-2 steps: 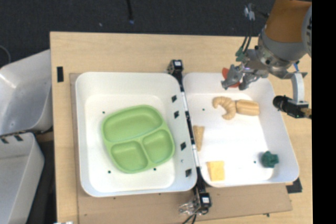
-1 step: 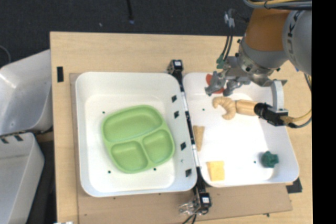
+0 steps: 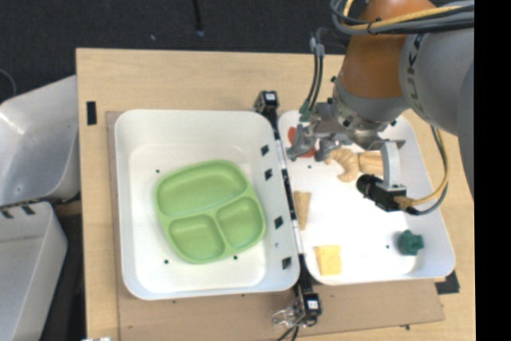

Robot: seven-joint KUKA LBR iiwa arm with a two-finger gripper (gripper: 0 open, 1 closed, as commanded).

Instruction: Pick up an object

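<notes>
- The arm (image 3: 399, 52) reached in over the right bin (image 3: 435, 259), its orange band above the wrist; the gripper (image 3: 319, 141) hung low over that bin's far left corner, close to the divider between the two bins
- I could not tell how the gripper stood; the wrist body and cables hid it from above, and nothing showed plainly between its tips
- A tan, lumpy object (image 3: 355, 164) lay just beside the gripper, near the far edge of the right bin; whether the two touched I could not make out
- A small tan cone (image 3: 303, 206) lay against the right bin's left edge; a yellow square block (image 3: 328, 259) sat near its front edge; a dark green piece (image 3: 410, 243) sat toward its front right corner
- The left bin (image 3: 136, 267) carried a green divided plate (image 3: 210, 211), lying flat in its middle with three compartments
</notes>
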